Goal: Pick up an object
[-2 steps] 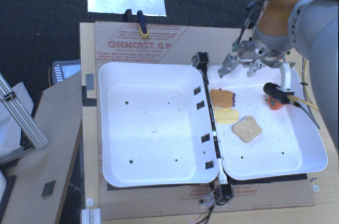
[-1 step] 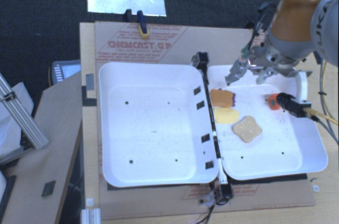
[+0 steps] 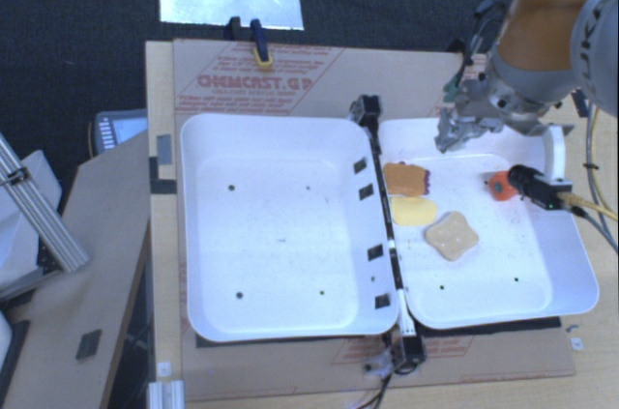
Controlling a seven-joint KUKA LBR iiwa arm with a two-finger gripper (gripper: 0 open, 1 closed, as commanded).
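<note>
The jaws [image 3: 453, 142] hang over the right bin [image 3: 542, 291], with the orange block [image 3: 406, 179] just below-left; their opening cannot be told, being blurred.

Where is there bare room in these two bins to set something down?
The left bin offers its whole floor. In the right bin, the front strip below the beige piece is free. Crowded: its back half, with the orange piece, yellow piece, red object and gripper.
</note>
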